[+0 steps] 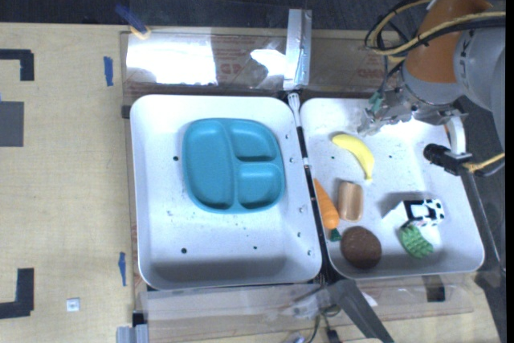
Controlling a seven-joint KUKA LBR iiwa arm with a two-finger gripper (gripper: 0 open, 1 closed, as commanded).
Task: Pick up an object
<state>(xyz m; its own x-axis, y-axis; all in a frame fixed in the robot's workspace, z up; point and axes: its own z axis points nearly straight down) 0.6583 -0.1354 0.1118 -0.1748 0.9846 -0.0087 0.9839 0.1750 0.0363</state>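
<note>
Grey arm's fingers [376,115] hover above the yellow banana [356,151]; their spread is unclear

A light wooden bench [56,197] is carrying two shallow white bins sitting side by side, the left bin [152,253] touching the right bin [466,249]. Blue tape marks [108,70] are sticking to it.

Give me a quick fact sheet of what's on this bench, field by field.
left bin: holds a blue plate with compartments
right bin: banana, carrot, tan block, brown ball, green toy, black-and-white toy
arm: over the right bin's far end
gripper: near the banana, nothing seen in it
behind the bins: clear plastic sheet
</note>
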